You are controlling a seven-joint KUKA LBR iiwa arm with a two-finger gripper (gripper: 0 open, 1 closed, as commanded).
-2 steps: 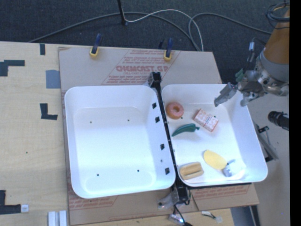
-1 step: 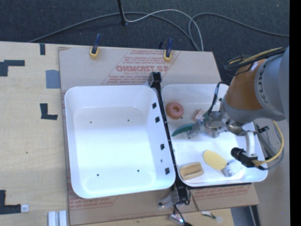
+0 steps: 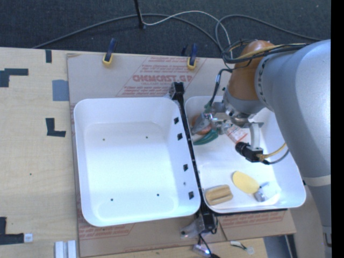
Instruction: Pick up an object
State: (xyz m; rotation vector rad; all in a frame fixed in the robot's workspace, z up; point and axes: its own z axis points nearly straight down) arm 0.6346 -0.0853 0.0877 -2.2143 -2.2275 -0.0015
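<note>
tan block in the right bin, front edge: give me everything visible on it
The tan block is a small, squat piece with rounded corners, wood or foam by its look; the material can't be told for sure. Its top is a lighter tan and its near side darker, with a faint seam along it. It lies flat on the floor of the right bin, at the near-left corner, close to the black divider between the bins. A yellow oval object lies just to its right, apart or barely touching. The pincer is farther back, not on it.

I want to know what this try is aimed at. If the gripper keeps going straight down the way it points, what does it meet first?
Most likely the green object among the small items at the right bin's upper left corner, just below the gripper. Depth is unclear from this slanted view.
</note>
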